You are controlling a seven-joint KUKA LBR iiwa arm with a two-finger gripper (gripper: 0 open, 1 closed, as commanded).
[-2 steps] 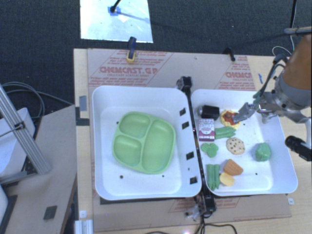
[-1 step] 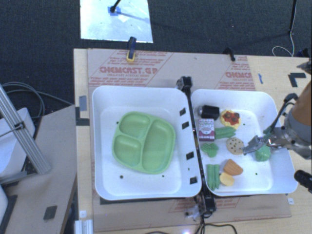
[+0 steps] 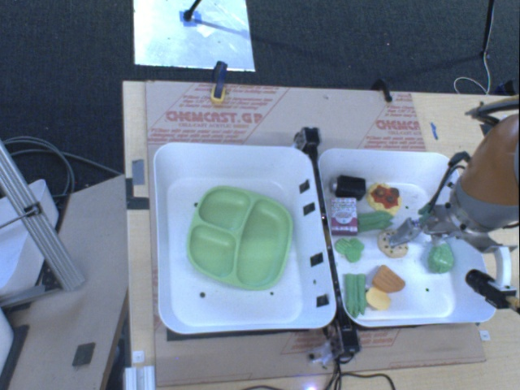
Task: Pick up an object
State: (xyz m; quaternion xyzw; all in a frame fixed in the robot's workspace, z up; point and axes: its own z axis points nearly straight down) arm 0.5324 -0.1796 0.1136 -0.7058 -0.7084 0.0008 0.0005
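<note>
We are looking down at a desk (image 3: 268, 104) that is carrying two shallow white bins side by side. The left bin (image 3: 175, 169) is holding a light green divided plate (image 3: 240, 236) near its middle. The right bin (image 3: 443, 299) is holding a scatter of small toy food pieces. A black block (image 3: 350, 187) is lying near the bin's top left, with a small dark red box (image 3: 344, 214) just below it. A yellow piece with red spots (image 3: 383, 196) is sitting to the right of the black block. A long green piece (image 3: 374, 220) is lying beside the box, and a leafy green piece (image 3: 350, 249) is resting lower down. A green bean bundle (image 3: 355, 292) is lying at the bin's lower left, with a yellow piece (image 3: 377, 300) and an orange piece (image 3: 388, 279) touching it on the right. A round green piece (image 3: 441, 257) is sitting toward the right.

The arm (image 3: 491, 181) is reaching in from the right, and its gripper (image 3: 404, 233) is hanging low just above a round speckled cookie (image 3: 393, 245). We cannot tell how it is set, and we are seeing nothing clearly held in it.
</note>
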